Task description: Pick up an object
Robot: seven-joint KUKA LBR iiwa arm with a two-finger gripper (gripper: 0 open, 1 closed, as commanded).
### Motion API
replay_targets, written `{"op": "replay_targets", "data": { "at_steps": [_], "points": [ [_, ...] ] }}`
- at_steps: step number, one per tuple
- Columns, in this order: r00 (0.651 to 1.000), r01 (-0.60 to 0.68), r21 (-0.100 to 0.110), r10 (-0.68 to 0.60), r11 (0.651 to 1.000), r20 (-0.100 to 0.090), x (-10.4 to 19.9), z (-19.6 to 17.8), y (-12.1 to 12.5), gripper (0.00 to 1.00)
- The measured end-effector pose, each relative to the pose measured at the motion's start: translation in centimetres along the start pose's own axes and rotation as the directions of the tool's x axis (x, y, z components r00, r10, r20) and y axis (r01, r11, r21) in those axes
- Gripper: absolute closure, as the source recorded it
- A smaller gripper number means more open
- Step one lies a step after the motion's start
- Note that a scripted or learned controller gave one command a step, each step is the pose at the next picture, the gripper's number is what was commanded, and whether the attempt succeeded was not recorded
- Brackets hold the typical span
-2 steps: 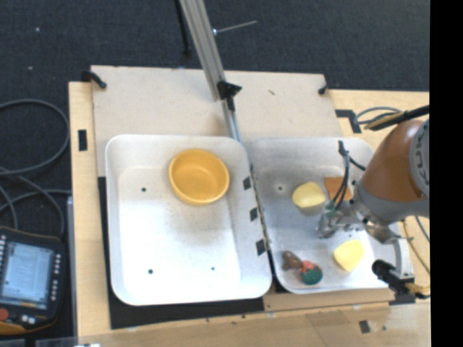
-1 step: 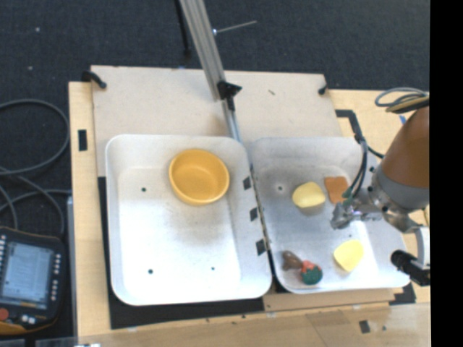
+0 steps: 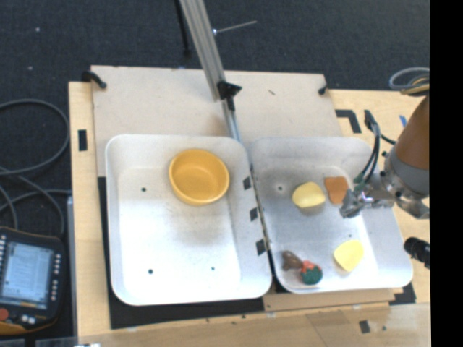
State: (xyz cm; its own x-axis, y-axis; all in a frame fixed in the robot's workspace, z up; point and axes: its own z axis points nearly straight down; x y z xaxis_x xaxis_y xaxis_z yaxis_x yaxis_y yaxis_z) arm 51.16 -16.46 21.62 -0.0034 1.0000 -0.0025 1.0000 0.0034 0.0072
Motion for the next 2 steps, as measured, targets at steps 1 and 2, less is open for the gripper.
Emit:
{"op": "replay_targets", "data": {
  "at_steps": [1, 2],
  "points": [
    [1.000, 0.000, 0.000, 0.000, 1.000, 0.000, -0.2, -4.4, 0.2, 1.00],
    [1.000, 0.003, 0.005, -0.003, 1.000, -0.003, 4.5, -3.3, 0.3, 1.00]
  ]
}}
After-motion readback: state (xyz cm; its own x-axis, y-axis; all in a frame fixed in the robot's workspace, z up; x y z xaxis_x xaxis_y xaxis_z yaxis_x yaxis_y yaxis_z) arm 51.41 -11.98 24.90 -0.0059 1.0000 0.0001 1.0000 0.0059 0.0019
